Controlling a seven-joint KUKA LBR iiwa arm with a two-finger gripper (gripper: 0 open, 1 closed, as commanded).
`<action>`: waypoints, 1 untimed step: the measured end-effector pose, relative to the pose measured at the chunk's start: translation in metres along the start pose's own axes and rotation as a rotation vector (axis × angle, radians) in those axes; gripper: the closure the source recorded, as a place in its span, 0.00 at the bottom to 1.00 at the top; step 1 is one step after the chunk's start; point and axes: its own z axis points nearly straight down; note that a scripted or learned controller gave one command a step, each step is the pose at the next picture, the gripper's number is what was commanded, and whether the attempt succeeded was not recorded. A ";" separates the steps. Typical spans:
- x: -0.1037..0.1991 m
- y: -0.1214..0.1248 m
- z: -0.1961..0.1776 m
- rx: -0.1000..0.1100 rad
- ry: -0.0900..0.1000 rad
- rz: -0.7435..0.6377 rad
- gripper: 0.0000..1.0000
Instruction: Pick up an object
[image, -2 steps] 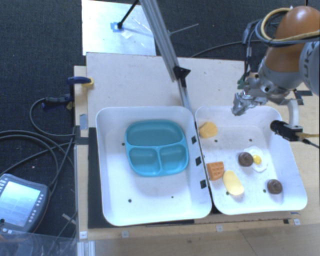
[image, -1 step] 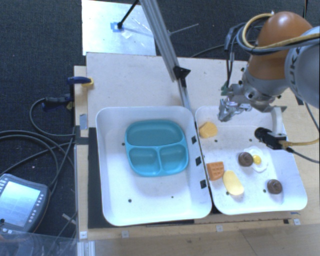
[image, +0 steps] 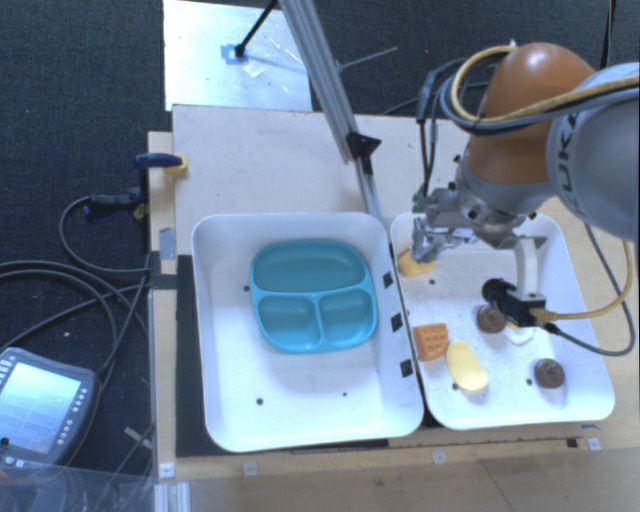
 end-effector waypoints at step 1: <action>0.044 -0.028 0.001 0.001 0.000 0.001 1.00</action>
